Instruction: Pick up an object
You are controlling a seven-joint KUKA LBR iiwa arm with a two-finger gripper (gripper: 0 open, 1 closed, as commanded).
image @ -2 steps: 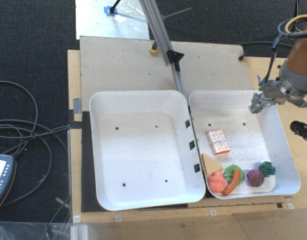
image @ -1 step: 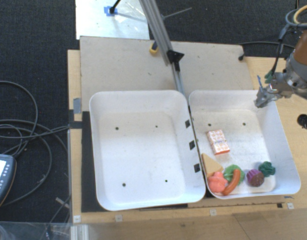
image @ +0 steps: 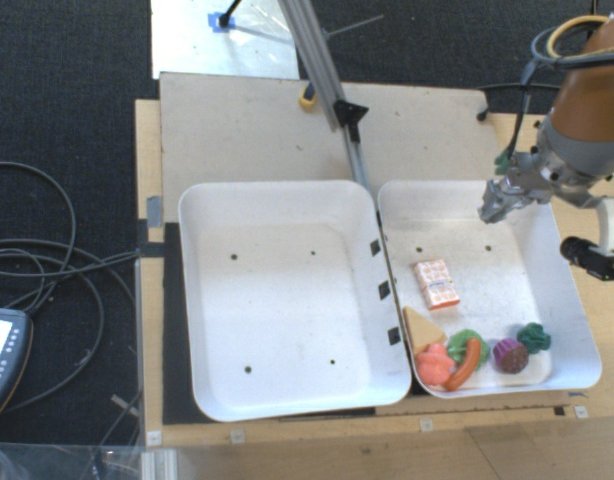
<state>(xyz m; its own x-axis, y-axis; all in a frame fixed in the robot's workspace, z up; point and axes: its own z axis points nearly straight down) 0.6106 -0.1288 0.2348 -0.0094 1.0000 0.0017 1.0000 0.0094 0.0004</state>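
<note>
Carton [image: 436, 283] lies at 7 o'clock from my gripper [image: 497, 204], mid right bin [image: 562, 278], long axis running 11 to 5; whether I'm clenched or released, I cannot tell.

Left bin [image: 202, 298]: bare floor, I can pass anywhere.
Right bin [image: 567, 298]: far half open; box [image: 436, 283] mid-floor, toys crowd near wall.
</note>
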